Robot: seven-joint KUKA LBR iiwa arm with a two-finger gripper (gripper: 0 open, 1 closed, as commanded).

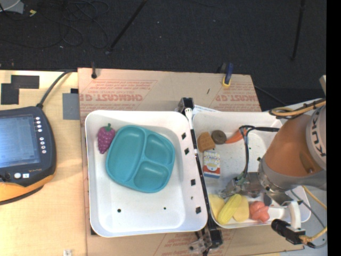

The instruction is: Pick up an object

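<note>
Down in the right white bin (pixel 256 135), the grey two-finger gripper (pixel 238 186) hovers just above the yellow plastic corn cob (pixel 229 208) by the bin's near edge, touching or apart I cannot tell, nor its finger spread.

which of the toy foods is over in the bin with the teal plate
The purple grapes, lying beside the teal plate in the left bin; the other foods sit in the right bin.

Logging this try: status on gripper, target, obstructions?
Gripper low in right bin, finger state unclear. Nothing seen held. Toy corn right below it, small carton to its left. Arm covers bin's right side.
</note>
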